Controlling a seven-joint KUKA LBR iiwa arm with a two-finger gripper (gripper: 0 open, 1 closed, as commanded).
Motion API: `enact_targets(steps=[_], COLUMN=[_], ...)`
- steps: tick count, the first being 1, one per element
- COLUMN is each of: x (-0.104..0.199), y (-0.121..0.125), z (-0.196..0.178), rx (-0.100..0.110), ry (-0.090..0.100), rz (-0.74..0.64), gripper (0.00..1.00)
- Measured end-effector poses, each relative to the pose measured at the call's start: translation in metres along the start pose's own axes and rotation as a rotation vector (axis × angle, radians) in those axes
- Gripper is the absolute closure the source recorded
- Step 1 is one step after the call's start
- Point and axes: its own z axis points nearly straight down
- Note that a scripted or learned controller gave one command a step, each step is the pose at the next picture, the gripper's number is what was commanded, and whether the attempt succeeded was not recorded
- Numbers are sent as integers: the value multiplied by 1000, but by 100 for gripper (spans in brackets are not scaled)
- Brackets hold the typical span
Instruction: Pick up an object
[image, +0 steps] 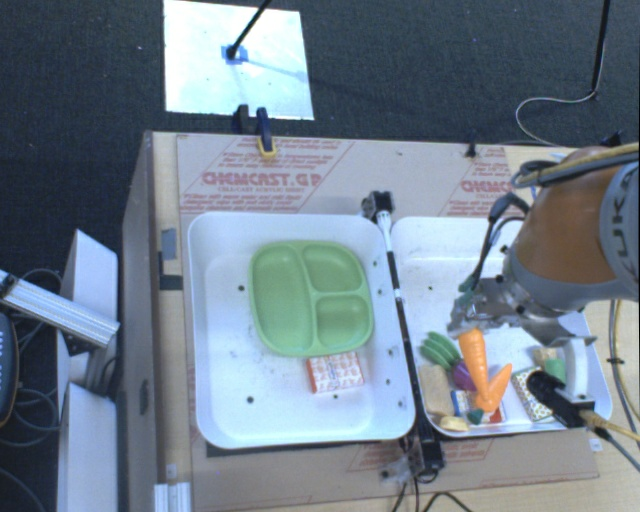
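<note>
So far, nothing looks picked up yet; the job seems to be at its start or in the middle of a reach. The arm (575, 235) comes in from the right side and hangs over the right bin (430, 240); the gripper (487, 305) sits low near the pile of toys at the front of that bin. I cannot tell if the fingers are wide or narrow, because they are dark and blurry and the big wrist covers part of them; no toy shows between them.

Just below the gripper lies an orange carrot (476, 360), tilted, with its top end very near the gripper; I cannot tell if they touch. Beside it are a green toy (438, 350), a purple toy (463, 377) and a second orange piece (497, 388); all of them rest in the bin. The left bin (225, 300) holds a green plate (310, 297) with three parts, and a small red and white box (335, 373) just in front of it; these are well apart from the arm.

What is left, I think: close on one toy, most likely the carrot, and lift it clear of the pile.
</note>
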Motion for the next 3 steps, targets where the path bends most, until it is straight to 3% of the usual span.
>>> enact_targets(steps=[1,2,3], x=[-38,21,-23], y=[8,0,-1], z=[7,-11,-8], rx=[1,1,1], ry=[-2,1,-1], rz=[3,0,2], gripper=[100,100,100])
